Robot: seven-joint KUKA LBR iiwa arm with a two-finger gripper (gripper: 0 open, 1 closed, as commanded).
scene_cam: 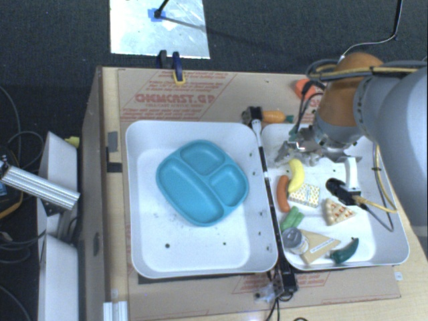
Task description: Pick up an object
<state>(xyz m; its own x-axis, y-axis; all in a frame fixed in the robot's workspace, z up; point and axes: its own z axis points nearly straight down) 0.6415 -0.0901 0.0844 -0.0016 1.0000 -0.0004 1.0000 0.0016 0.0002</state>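
My gripper [295,150] hangs low over the upper left part of the right bin [394,243], just above the top end of a yellow banana [295,176]. Beside the banana lie an orange-red sausage [283,192] and a pale waffle square [305,195]. Further right sits a pizza slice [338,212]. Nearer the front edge are a small green cucumber [293,217], a grey round piece [293,238], a tan wedge [322,246] and a dark green pepper [345,251]. Nothing shows as lifted off the bin floor.
The left bin [150,246] holds a blue divided plate [202,182]. A carrot [274,118] lies on the bench behind the bins, by the divider. My arm's grey body [394,112] covers the right bin's back right corner.
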